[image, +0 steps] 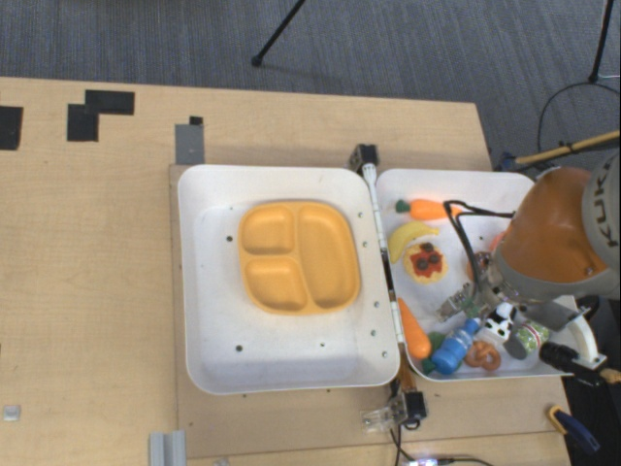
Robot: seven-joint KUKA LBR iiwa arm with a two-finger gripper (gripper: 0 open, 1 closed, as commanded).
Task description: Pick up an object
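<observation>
Objects for picking are all piled in the right bin [514, 181], on the right side of the frame. Counting what I can make out: two carrots, one at the top [424, 208] and one along the bin's left wall lower down [414, 331], one banana [409, 236], one little pizza toy [427, 261], one blue bottle [453, 349], one donut-looking ring [483, 357], and a black-and-white toy [499, 322] near the bottom. There's also a greenish round thing [525, 339] at lower right, hard to say what it is.

Left bin [209, 260] in the middle of the frame holds just one thing, a yellow divided tray [296, 256] with three compartments.

The arm [558, 231] covers a big chunk of the right bin, so whatever's under it is hidden. The gripper [469, 304] sits low over the clutter just above the blue bottle, and honestly I can't tell how it's set or whether it has anything. Both bins rest on the wooden tabletop [87, 289].
</observation>
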